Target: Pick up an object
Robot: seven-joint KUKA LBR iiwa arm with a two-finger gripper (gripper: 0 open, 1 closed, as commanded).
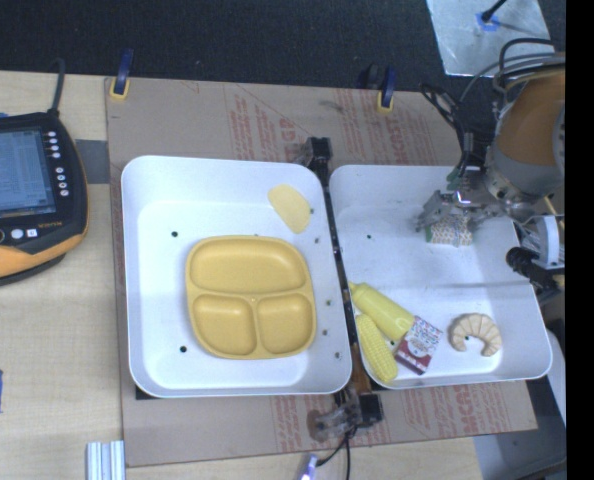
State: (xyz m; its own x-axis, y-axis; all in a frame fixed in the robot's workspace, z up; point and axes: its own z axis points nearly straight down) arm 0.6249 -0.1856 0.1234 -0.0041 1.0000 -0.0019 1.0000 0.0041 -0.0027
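A cardboard sheet (227, 108) is covering the bench, with two white bins lying on it side by side. The left bin (152, 268) is holding a yellow divided plate (249, 296) near its middle, and a pale yellow chip-like piece (290, 208) is lying at its far right, just beside the rim. The right bin (397, 188) is sitting close against it, their rims almost touching.

The arm (529, 128) is reaching in from the right over the far part of the right bin, with dark cables looping above it. A tablet (22, 188) with a lit screen is resting on the bench at the far left, well apart from both bins.

In the near left corner of the right bin, two corn cobs (379, 326) are lying side by side, touching. A croissant (476, 332) is lying near the bin's near right edge. A small red and white packet (418, 344) is sitting between the corn and the croissant, just beside the cobs.

The gripper (457, 208) is hanging low over the far right of the right bin, its fingers spreading down around a small speckled box (451, 232); whether they are actually pinching it cannot be told.
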